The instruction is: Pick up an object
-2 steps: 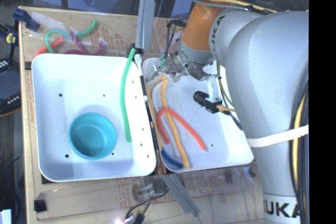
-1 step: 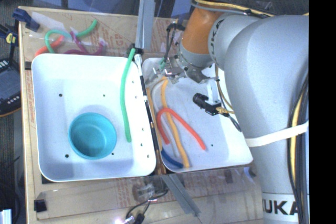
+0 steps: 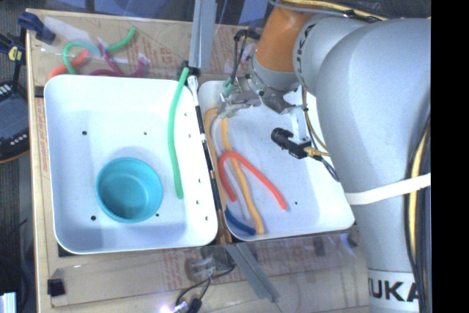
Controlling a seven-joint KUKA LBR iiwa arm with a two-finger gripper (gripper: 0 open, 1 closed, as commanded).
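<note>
1. We see the end effector (image 3: 233,100) near the upper middle of the frame, over the top left corner of the right bin (image 3: 322,210); its metal parts are small and cluttered there, and we cannot tell how it is set.
2. In the right bin lie long, soft tubes: a red tube (image 3: 253,174) bent in a hairpin loop, an orange tube (image 3: 236,179) running from the top of the bin down toward its lower edge, and a blue tube (image 3: 238,223) curled at the bottom left corner.
3. The red tube crosses over the orange one near the bin's middle left.
4. A green tube (image 3: 175,135) lies along the right wall of the left bin (image 3: 66,157), thin and gently curved, its top end at the rim.
5. A teal bowl (image 3: 130,189) sits upright in the lower left part of the left bin.
6. More coloured tubes (image 3: 99,56) lie on the counter (image 3: 154,37) at the upper left, outside the bins.
</note>
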